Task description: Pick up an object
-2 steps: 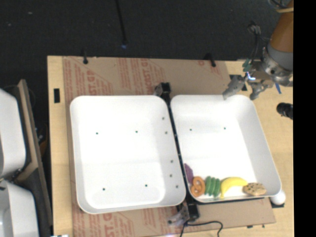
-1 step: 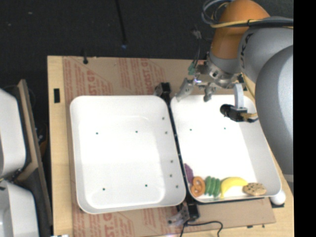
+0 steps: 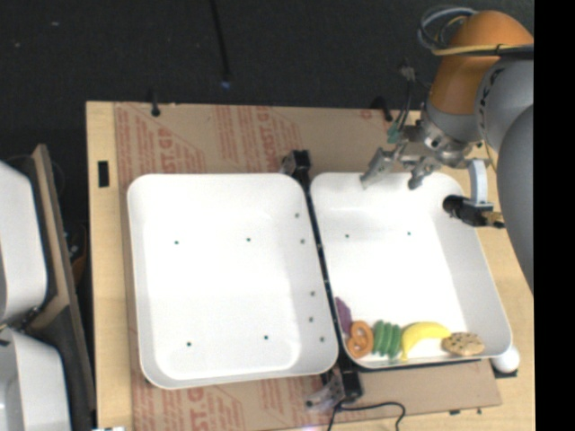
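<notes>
My gripper (image 3: 393, 178) hangs over the far edge of the right bin (image 3: 404, 250), its two fingers spread apart with nothing between them. Along the near wall of that bin lie several small items in a row: a purple piece (image 3: 342, 312), an orange pretzel (image 3: 359, 338), a green ridged item (image 3: 388, 338), a yellow banana (image 3: 424, 335) and a tan cookie (image 3: 463, 343). The gripper is far from them, at the opposite end of the bin.
The left bin (image 3: 225, 277) sits beside the right one on a cardboard-covered bench (image 3: 207, 142). A black clip (image 3: 296, 162) stands at the far junction of the bins. The grey arm with its orange band (image 3: 472, 57) comes in from the upper right.
</notes>
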Controlling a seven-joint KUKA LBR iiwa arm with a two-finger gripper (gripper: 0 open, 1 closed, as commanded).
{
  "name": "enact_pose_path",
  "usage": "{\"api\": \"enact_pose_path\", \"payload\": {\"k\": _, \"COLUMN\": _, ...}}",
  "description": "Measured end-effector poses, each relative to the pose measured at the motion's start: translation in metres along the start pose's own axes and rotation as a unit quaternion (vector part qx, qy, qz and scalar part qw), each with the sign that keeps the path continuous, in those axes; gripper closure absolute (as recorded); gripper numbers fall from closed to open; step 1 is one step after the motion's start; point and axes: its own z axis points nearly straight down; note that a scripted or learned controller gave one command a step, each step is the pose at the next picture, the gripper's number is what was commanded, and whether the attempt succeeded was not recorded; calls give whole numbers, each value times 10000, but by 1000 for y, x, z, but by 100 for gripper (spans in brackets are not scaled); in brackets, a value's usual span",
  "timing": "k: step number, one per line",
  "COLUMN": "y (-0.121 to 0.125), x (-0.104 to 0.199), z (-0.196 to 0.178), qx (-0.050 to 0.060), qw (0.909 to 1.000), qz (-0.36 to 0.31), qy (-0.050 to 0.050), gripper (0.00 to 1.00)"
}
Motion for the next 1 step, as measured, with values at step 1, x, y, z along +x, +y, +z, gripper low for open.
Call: {"api": "enact_pose_path", "payload": {"k": 1, "y": -1, "x": -71, "z": 81, "qx": 19, "qw": 10000, "qz": -4, "qy": 10, "gripper": 0}}
